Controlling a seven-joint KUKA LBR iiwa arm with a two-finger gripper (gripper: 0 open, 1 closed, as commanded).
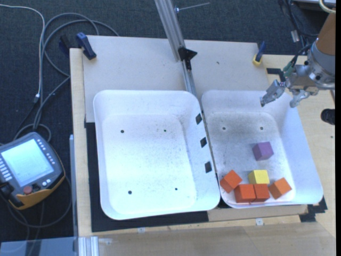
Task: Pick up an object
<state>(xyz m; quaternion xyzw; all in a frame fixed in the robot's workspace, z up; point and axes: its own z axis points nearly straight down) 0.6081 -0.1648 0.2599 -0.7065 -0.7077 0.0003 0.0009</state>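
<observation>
Closest to the camera, at the near end of the right white plastic bin, a bunch of little blocks sit close together. There is an orange wooden cube on the left, tipped at a slant. Next to it are two red-orange blocks pressed side by side against the bin's near wall. A small yellow cube rests just behind them, touching them. On the right end sits another orange block, also turned at a slant.

A bit farther back, a purple cube sits by itself — apart from the bunch, near the middle of the same bin.

The left white plastic bin lies just beside the right one. Its floor has dark specks and a few small dots.

Off the bench on the left, a grey handheld screen with an orange edge lies on the dark carpet, with cables curling behind it.

Farther back, the two-finger gripper hangs over the far right corner of the right bin, well away from all the blocks. Its two fingers are spread apart — nothing is between them.

Behind the bins is a flat tan board. A silver metal pole rises from it at a slant. A blue clamp grips the board's far left corner.
</observation>
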